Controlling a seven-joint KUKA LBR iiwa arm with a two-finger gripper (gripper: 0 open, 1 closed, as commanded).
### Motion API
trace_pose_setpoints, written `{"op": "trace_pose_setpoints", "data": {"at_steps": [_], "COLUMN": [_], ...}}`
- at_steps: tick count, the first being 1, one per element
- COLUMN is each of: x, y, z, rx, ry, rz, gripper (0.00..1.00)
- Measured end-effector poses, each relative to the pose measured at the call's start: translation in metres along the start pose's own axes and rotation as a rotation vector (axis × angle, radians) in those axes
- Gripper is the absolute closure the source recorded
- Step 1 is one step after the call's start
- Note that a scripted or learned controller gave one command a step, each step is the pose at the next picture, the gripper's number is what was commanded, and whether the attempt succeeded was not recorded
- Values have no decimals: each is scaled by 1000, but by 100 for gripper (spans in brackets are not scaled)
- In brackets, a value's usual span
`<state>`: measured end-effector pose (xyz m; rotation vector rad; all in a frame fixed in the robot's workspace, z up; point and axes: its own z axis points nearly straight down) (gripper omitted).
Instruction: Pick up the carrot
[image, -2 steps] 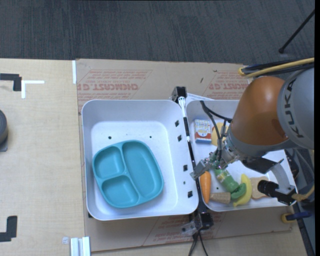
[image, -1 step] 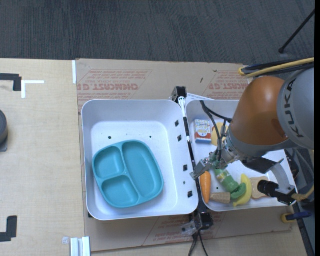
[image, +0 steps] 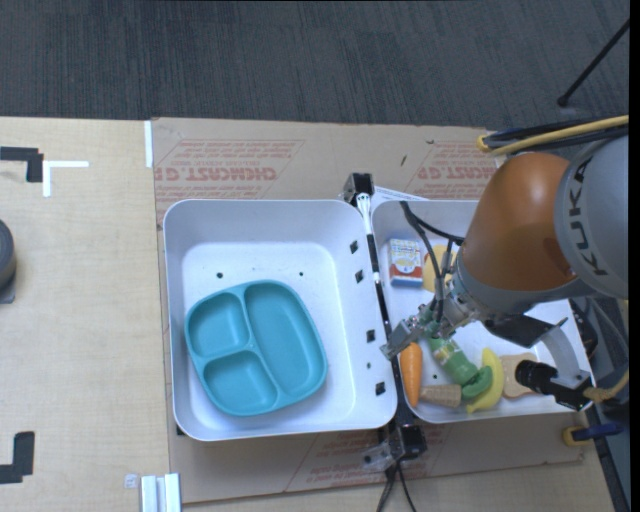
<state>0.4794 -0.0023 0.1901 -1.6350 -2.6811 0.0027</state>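
Observation:
The orange carrot (image: 410, 374) lies lengthwise along the left wall of the right bin (image: 455, 212), near its front corner. My gripper (image: 408, 338) hangs right over the carrot's far end, low in the bin. Its fingers stand open, and the carrot's tip shows just below them. Nothing is held between them. The grey arm with its orange band (image: 520, 235) covers much of the right bin's middle.
Beside the carrot lie a green item (image: 458, 364), a yellow banana (image: 490, 380) and a tan piece (image: 440, 396). A small blue and white box (image: 404, 259) sits at the bin's far left. The left bin (image: 190, 240) holds a teal divided plate (image: 256, 345).

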Motion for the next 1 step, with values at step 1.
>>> {"op": "trace_pose_setpoints", "data": {"at_steps": [1], "x": [0], "y": [0], "z": [0], "rx": [0], "ry": [0], "rz": [0], "gripper": [0]}}
